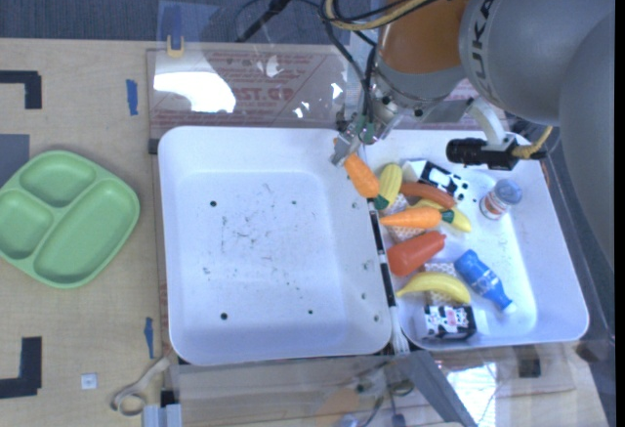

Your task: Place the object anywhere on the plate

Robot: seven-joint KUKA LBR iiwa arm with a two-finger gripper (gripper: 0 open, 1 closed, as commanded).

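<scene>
Grey arm with orange band reaching in from the right; its gripper [350, 144] hangs at the far edge of the divide between the two bins. Just below it an orange toy carrot [361, 177] rises above the pile of toy food in the right bin [547, 303]; whether it is gripped cannot be told. The carrot looks light, rigid, smooth and tapered, so likely slippery: best taken across its thick middle. The green divided plate [63, 217] lies far left on the bench, well apart from the left bin [181, 161].
</scene>
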